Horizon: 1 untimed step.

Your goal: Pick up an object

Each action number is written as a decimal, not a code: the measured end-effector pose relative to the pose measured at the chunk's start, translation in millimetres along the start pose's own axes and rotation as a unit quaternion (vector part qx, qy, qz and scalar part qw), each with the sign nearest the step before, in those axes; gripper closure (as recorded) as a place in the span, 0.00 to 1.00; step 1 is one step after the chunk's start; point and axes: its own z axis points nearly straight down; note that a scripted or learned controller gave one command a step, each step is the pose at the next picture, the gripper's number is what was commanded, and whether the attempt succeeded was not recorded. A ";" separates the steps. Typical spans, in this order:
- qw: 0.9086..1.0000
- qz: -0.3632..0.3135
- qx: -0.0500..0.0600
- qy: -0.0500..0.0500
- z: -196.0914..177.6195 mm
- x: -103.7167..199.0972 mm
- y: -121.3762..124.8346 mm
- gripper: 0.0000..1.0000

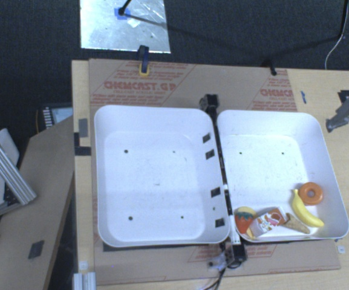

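We judge the task to be at its very start: nothing is lifted, and every object lies on the floor of the right bin (271, 162). The left bin (153, 174) sits just beside it, the two touching along their shared middle edge.

The objects are bunched in the right bin's corner at about five o'clock. A banana (305, 210) curves along the near right side, with an orange ring (311, 193), doughnut-like, touching its upper end at roughly one o'clock from it. At nine o'clock from the banana lies a small brown wedge (297, 223), then a red-and-white packet (267, 221), and furthest toward the divider a round orange-red fruit (244, 219), perhaps a tomato; we cannot name it with certainty. These sit tight together, several touching.

A grey metal piece (345, 114) shows at the view's right edge, at about two o'clock from the right bin and outside its rim, over the bench (83, 162). We take it for part of the gripper, but whether it is apart or together we cannot tell. It is well apart from the cluster of objects.

So all the work remains: choosing one object, travelling over that corner, coming down, closing on it and raising it. The crowding against the bin wall looks to us like the main difficulty.
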 end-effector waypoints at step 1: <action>1.000 -0.003 0.000 0.001 -81.6 69.6 -0.8 0.00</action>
